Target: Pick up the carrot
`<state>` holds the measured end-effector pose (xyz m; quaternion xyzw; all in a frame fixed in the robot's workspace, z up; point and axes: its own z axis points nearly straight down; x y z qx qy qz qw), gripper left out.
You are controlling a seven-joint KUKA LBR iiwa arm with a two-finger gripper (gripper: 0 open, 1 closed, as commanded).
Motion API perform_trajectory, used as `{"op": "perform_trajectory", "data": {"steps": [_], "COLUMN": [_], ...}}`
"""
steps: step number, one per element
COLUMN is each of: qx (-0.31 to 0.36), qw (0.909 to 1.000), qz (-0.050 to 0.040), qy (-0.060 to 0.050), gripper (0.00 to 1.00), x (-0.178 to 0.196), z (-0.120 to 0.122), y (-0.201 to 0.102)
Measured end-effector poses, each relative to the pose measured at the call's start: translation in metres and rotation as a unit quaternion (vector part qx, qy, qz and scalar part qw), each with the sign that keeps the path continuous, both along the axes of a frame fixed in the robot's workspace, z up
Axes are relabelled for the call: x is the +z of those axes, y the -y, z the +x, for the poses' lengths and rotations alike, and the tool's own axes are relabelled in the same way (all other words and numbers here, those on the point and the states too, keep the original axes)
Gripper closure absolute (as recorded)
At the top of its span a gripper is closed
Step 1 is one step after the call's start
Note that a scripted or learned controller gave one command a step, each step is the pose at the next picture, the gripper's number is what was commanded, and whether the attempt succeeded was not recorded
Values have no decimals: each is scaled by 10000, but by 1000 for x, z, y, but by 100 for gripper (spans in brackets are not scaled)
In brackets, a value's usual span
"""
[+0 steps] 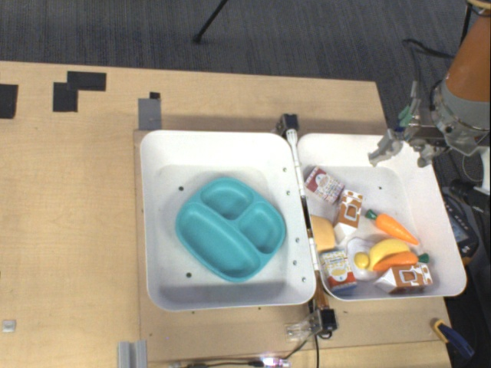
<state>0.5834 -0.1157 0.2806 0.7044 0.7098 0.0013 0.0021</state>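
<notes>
The carrot [395,226] lies in the right bin [453,240], near its right wall, tip pointing toward the worktop's [69,228] right edge. A banana [381,251] sits just below it, with small cartons [349,208] crowded beside; one carton [409,277] is partly cut off by the bin's rim. The pincer [404,146] hangs over the bin's top right corner, well apart from the carrot; its fingers are blurred, so their state cannot be told. A teal tray [230,227] fills the left bin [165,167].
</notes>
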Motion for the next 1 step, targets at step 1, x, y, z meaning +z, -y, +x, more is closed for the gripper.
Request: {"op": "perform_trajectory", "data": {"steps": [1], "qx": [458], "qw": [9989], "qz": [-7], "qy": [-62], "gripper": [0], "x": [-128], "z": [-30], "y": [79]}}
